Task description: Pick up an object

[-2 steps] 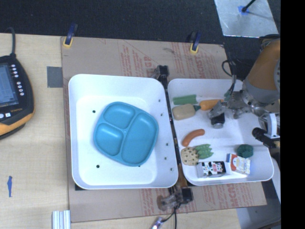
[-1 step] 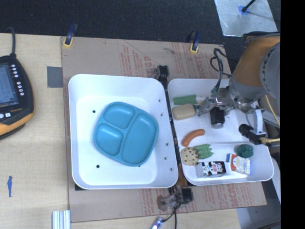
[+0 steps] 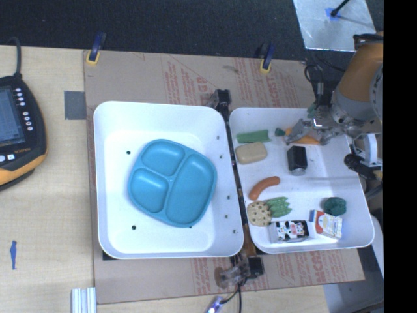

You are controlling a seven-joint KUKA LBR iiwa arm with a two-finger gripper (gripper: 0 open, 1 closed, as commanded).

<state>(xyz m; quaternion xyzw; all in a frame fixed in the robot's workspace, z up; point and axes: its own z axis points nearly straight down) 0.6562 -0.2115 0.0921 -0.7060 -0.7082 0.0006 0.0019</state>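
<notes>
The arm point(image 3: 365, 77), grey with an orange band, rises highest toward the camera at the right edge and bends down over the far side of the right bin point(image 3: 365, 237). Its gripper point(image 3: 311, 130) hangs low above the bin's far end, fingers spread apart with nothing between them; an orange carrot-like piece point(image 3: 311, 139) lies just under the fingertips.

The left bin point(image 3: 107, 175) holds one blue divided plate point(image 3: 172, 182), tilted, with three compartments.

The right bin holds many small things: a green bar point(image 3: 252, 136) and a tan soap-shaped block point(image 3: 251, 153) at the left, a black cylinder point(image 3: 297, 160) near the middle, a reddish sausage point(image 3: 264, 187), green pea pods point(image 3: 278, 206) beside a speckled cookie point(image 3: 258, 213), a black-and-white carton point(image 3: 290, 231), a red-and-white carton point(image 3: 328, 224) and a dark green lump point(image 3: 335, 205). All lie flat on the bin floor.
</notes>
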